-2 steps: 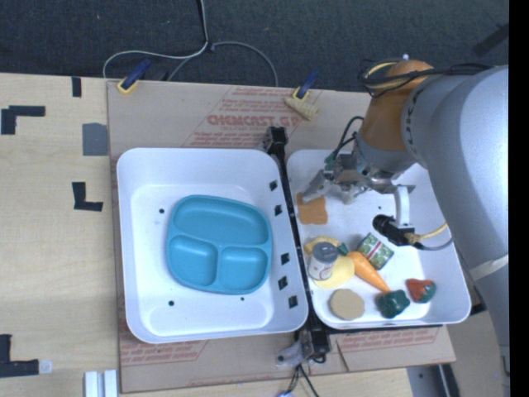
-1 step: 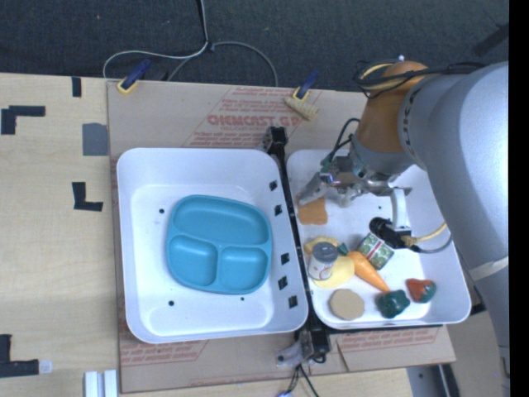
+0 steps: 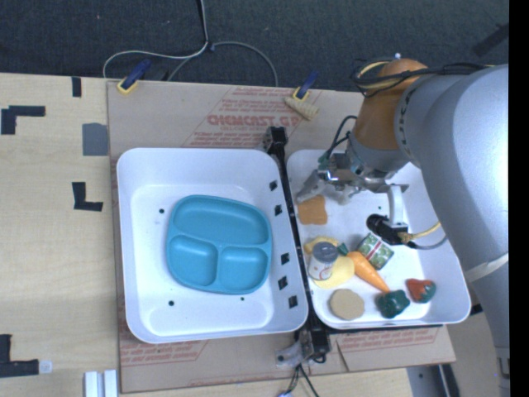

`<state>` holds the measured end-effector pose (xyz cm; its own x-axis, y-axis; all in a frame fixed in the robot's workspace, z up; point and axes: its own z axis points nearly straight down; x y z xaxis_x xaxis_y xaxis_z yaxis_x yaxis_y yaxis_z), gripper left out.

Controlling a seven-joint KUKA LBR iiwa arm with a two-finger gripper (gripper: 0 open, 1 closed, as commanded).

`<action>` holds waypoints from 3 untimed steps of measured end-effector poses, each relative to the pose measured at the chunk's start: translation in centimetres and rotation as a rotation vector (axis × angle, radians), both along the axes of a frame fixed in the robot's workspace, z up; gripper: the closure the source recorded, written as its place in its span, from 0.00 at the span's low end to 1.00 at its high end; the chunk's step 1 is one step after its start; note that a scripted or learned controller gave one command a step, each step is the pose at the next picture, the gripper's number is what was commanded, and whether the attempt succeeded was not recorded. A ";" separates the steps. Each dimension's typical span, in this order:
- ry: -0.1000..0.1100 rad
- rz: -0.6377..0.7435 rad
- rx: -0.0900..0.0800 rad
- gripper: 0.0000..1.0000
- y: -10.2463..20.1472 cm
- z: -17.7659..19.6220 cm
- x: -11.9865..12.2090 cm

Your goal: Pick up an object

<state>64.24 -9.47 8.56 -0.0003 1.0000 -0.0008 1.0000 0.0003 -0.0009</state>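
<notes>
Arm (image 3: 450,131) bent low over right bin (image 3: 442,259), end effector (image 3: 324,182) beside toast (image 3: 312,212).

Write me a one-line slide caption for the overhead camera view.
KUKA arm's gripper hovers over a tan toast piece in the right bin; blue divided plate sits in the left bin.

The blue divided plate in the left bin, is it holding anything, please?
Empty: the blue plate shows three bare compartments; the left bin holds it.
</notes>
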 end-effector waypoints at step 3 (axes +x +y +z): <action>-0.004 0.000 -0.002 0.00 -0.1 0.1 -2.0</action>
